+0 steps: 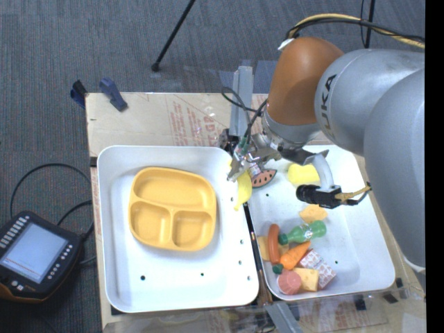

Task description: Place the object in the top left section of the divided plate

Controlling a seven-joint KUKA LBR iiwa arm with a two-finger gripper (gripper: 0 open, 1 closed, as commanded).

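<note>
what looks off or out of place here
The banana hangs from the gripper right over the wall between the two bins, not in either. The divided plate sits slightly askew in the left bin.

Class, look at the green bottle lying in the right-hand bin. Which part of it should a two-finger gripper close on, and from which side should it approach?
Probably the green bottle's body, taken from straight above. It lies on its side, long axis running left to right, so the fingers would best close across its narrow width. The orange carrot lies close below it and a yellow piece just above, so a mid-body grip leaves little room for the fingers.
</note>
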